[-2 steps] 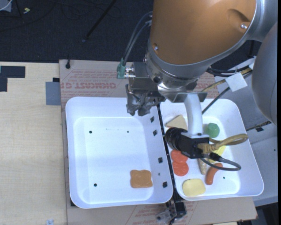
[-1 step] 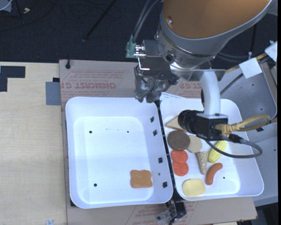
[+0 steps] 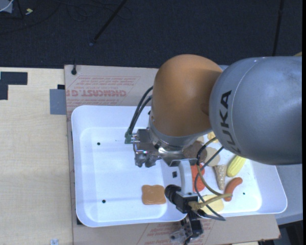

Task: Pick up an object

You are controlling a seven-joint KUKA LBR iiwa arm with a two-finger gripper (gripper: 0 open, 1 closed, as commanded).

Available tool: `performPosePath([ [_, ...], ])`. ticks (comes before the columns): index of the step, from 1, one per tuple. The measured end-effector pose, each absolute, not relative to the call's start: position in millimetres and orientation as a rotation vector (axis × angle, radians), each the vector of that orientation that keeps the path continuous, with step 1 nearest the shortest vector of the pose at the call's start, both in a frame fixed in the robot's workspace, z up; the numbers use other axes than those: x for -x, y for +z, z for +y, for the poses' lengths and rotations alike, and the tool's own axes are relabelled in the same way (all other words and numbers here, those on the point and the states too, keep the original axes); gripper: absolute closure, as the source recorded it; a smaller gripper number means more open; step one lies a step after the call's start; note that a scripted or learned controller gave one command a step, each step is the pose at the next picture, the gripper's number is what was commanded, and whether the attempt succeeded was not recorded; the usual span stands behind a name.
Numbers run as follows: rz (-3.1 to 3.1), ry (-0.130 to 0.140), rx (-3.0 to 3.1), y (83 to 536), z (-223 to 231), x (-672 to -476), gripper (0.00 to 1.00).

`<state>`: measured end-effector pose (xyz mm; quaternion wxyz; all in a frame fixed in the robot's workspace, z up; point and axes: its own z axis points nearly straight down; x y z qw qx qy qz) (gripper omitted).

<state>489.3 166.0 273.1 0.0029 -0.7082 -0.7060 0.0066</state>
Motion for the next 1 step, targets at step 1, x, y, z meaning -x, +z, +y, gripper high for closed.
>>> performPosePath([
  [1,-2.23,-0.021,2.218,428.9,212.2,-475.8,1.0],
])
